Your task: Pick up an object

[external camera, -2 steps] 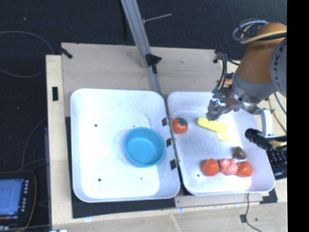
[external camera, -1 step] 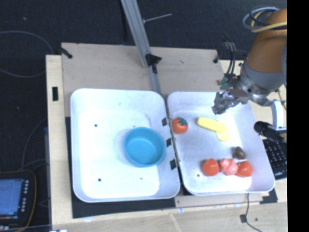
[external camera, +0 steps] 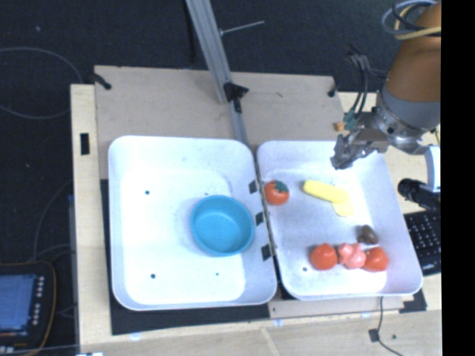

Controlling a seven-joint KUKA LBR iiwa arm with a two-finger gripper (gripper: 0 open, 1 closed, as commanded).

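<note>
We note the counter (external camera: 171, 106) carrying two white bins side by side, with a slanted metal post (external camera: 211, 39) rising behind their shared edge. The left bin (external camera: 148, 169) holds a blue bowl (external camera: 222, 225), with bare floor around it. The right bin (external camera: 319, 221) holds a yellow piece (external camera: 326, 193), a small tomato-like item (external camera: 277, 192) near the divider, and a front row of red (external camera: 323, 256), pink (external camera: 352, 255) and red (external camera: 375, 259) pieces, touching, with a brown lump (external camera: 367, 234) just behind. The arm (external camera: 412, 73) enters over the far right corner; the hand (external camera: 347, 153) hangs above the rim, and we cannot tell its state in this dark, blurred patch. The bin's middle lies open.
</note>
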